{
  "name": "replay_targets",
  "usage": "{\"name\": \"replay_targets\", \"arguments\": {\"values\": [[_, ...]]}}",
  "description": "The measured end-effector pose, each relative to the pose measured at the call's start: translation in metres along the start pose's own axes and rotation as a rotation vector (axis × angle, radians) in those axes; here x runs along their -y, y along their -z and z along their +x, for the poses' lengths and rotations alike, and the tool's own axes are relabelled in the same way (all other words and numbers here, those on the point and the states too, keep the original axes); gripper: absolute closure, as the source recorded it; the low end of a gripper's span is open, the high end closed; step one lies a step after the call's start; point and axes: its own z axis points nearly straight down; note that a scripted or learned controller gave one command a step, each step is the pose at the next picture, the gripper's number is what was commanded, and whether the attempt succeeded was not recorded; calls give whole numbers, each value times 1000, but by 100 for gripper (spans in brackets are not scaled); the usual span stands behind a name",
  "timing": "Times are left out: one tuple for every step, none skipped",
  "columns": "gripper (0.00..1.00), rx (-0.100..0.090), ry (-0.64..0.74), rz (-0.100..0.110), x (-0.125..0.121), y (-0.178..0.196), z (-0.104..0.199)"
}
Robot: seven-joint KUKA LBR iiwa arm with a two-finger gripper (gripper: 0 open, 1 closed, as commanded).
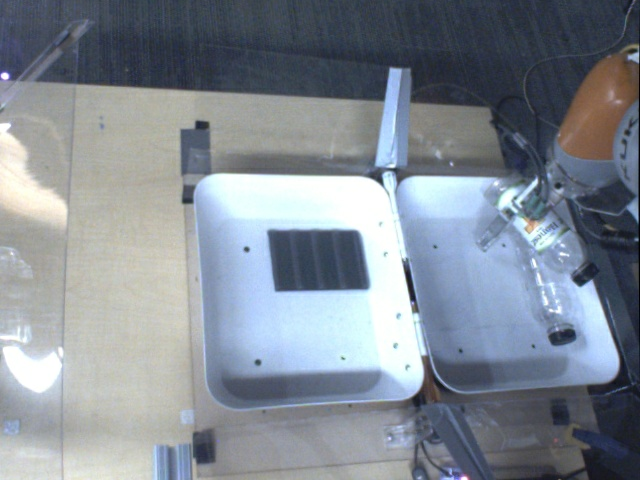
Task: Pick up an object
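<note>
Two shallow white bins are seen side by side on a light wood bench (120,268). The L bin (232,318) holds a dark ribbed rectangular pad (318,260), laid flat approx. at its centre, w/ its ribs running front to back. The R bin (465,313) holds a clear plastic bottle (550,283), laid on its side along the bin's right part. Its dark cap (562,336) is pointed toward the bin's near right corner, and a white label w/ green and red print (541,233) is seen at its far end.

The arm (605,118) is brought in from the right, w/ the orange band visible above the wrist. The gripper (520,204) is positioned low over the far right part of the R bin, right at the bottle's labelled end. Whether contact is made cannot be told, as clear plastic and gripper parts are blurred together there. The gripper's state, wide or narrow, cannot be told either, and nothing is shown clearly held.

A grey metal strip (394,118) is set upright at the far edge, btwn. the two bins. Dark cables (600,233) are seen beside the R bin's right rim.
</note>
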Motion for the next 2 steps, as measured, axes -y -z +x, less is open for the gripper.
{"name": "replay_targets", "arguments": {"values": [[100, -6, -1, 5, 1, 7, 1], [100, 16, 10, -26, -53, 89, 84]]}}
